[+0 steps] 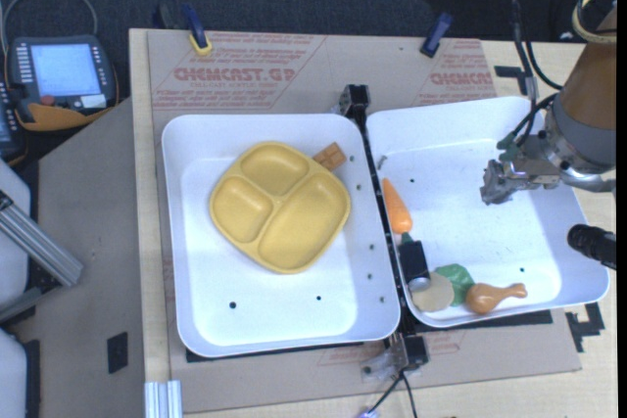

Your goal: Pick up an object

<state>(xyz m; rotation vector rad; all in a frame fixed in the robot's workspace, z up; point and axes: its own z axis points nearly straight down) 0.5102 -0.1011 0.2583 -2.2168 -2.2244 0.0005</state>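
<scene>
Gripper (495, 186): over the right bin (578, 279), upper right part, above bare white floor; nothing visible between its tips, and whether they stand open or closed cannot be told at this size.

Right bin contents: 1 orange carrot (396, 206) against the left wall; 1 black block (412, 259) just below it; 1 pale round disc (432, 293) touching 1 green piece (455, 277); 1 tan drumstick (493, 295) beside those, near the front wall.

Left bin (186, 240) contents: 1 yellow divided plate (280, 207), with 1 small brown block (329, 156) at its upper right edge.

Status: nothing lifted. All candidate objects rest in the bins, well apart from the gripper. Judged remaining: choose 1, descend, close, raise.
</scene>
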